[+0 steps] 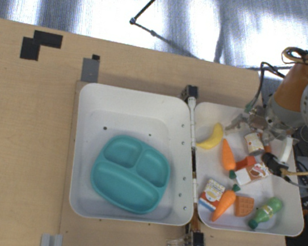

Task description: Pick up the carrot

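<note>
carrot (228,154): banana (213,137) left | box (243,175) right | top open

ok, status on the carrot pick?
Gripper low over right white bin, nothing seen held. Two orange carrots lying there: one beside yellow banana, one near small carton.

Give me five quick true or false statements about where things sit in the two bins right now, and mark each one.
1. The teal plate lies in the left bin. True.
2. The banana is on the teal plate. False: it lies in the right bin.
3. Two carrots, one above the other, lie in the right bin. True.
4. The green bottle lies in the left bin. False: right bin.
5. The gripper is over the left bin. False: over the right bin.
</note>
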You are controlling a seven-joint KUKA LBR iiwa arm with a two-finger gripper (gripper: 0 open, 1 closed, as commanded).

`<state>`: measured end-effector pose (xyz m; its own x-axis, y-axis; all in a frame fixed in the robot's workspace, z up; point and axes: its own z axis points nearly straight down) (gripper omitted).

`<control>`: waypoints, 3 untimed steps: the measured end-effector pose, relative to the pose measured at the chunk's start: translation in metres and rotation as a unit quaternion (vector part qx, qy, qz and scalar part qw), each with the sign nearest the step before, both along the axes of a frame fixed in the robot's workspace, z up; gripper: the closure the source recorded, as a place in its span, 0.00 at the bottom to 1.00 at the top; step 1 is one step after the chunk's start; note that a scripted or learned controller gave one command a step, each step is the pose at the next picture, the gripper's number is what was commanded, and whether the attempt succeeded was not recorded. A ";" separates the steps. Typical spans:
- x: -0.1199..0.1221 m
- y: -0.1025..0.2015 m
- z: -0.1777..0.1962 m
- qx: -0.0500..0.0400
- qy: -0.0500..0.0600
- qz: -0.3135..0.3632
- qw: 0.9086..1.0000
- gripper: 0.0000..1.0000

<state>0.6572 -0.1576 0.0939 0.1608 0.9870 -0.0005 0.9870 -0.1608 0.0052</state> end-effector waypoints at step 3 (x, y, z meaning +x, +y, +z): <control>-0.033 0.117 0.170 0.000 0.002 0.108 0.994 1.00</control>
<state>0.6239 -0.0402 0.2640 -0.0553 0.9985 -0.0005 0.9985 0.0553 0.0009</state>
